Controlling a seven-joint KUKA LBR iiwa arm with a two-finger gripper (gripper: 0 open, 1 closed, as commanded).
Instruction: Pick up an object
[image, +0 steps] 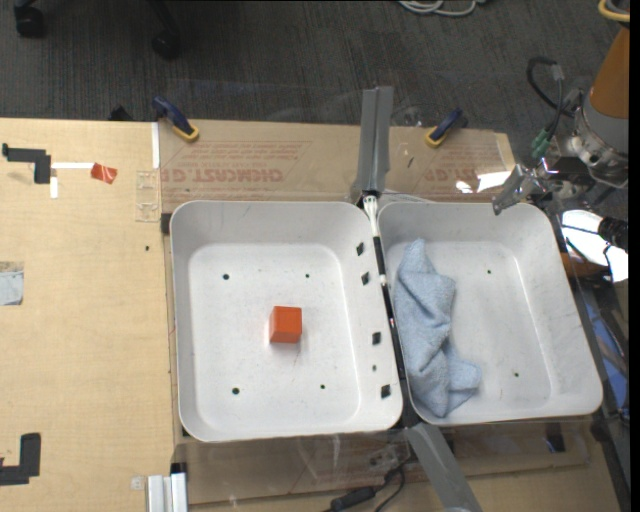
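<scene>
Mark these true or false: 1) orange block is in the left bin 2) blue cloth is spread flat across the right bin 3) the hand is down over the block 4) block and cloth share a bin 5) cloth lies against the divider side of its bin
1) True. The orange block sits near the middle of the left bin.
2) False. The blue cloth is bunched up along the left side of the right bin.
3) False. The hand is at the far right corner of the right bin, well away from the block.
4) False. The block is in the left bin, the cloth in the right one.
5) True.
</scene>
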